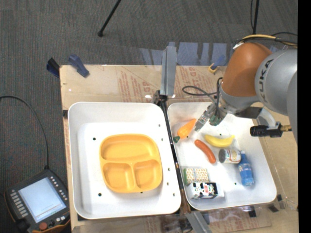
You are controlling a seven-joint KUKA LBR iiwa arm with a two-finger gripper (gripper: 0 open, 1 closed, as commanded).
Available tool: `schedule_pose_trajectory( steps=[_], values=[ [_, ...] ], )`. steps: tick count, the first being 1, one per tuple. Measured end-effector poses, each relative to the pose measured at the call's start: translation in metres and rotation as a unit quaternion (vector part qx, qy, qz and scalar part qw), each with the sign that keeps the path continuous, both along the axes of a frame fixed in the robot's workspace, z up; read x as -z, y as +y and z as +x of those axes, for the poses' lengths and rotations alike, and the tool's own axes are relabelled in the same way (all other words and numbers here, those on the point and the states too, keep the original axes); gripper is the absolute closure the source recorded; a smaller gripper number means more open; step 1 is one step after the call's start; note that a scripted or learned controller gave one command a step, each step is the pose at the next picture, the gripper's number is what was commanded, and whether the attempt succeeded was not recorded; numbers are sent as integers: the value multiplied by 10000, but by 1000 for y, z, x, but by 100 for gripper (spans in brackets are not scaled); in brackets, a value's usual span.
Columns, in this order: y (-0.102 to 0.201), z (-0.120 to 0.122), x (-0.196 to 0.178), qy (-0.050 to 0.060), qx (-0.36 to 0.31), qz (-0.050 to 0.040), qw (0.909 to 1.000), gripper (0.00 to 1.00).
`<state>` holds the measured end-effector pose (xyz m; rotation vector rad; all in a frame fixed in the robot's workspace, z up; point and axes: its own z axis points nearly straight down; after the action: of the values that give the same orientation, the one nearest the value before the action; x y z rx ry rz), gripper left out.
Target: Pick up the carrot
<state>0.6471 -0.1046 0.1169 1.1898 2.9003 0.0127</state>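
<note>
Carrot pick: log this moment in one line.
carrot: right bin, upper left | gripper: at carrot's right end | lift: not yet

A bench topped with pale brown printed cardboard (126,81) carries two shallow white plastic bins side by side. The left bin (82,115) and the right bin (265,178) touch along their inner edges and reach the bench's front edge. Blue tape scraps (77,64) lie at the bench's back left corner.
</note>
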Motion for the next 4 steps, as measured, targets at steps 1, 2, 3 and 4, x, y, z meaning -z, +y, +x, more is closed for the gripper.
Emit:
schedule_pose_trajectory(
  steps=[1,2,3,4],
  values=[
    [0,0,0,1,4,-1,10000,0],
    [21,-12,30,53,207,-14,9998,0],
    [20,-12,21,78,226,-3,9997,100],
    [20,-11,11,74,242,8,9997,100]
  ],
)
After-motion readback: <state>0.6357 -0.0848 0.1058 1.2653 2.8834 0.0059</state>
